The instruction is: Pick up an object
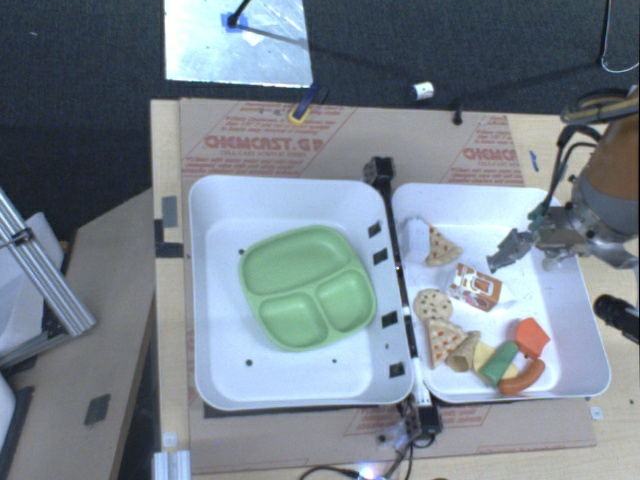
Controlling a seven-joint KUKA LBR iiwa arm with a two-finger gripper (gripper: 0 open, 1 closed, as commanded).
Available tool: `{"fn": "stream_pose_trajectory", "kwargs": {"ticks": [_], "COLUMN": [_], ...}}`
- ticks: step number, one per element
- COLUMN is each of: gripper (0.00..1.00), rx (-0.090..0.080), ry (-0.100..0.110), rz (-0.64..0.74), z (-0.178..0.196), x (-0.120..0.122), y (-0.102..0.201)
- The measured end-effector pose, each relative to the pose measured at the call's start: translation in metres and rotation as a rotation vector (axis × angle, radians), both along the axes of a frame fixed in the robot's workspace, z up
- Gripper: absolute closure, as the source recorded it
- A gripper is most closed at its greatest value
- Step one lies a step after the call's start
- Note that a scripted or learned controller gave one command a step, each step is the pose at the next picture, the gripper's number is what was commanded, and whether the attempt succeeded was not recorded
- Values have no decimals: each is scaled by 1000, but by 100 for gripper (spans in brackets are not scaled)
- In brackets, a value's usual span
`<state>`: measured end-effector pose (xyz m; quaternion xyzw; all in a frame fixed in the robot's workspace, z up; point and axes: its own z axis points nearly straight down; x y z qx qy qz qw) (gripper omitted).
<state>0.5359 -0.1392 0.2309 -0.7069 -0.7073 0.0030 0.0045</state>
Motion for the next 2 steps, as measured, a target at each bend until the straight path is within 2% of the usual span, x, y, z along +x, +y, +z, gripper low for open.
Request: {"fn": "stream_pose_trajectory", "kwargs": {"ticks": [1,2], "gripper": [0,0], "rx": [-2,-2], "ry": [-12,-10], "rz": [3,0], "z": [6,-43], "x": [3,0], "y": [0,-9]}}
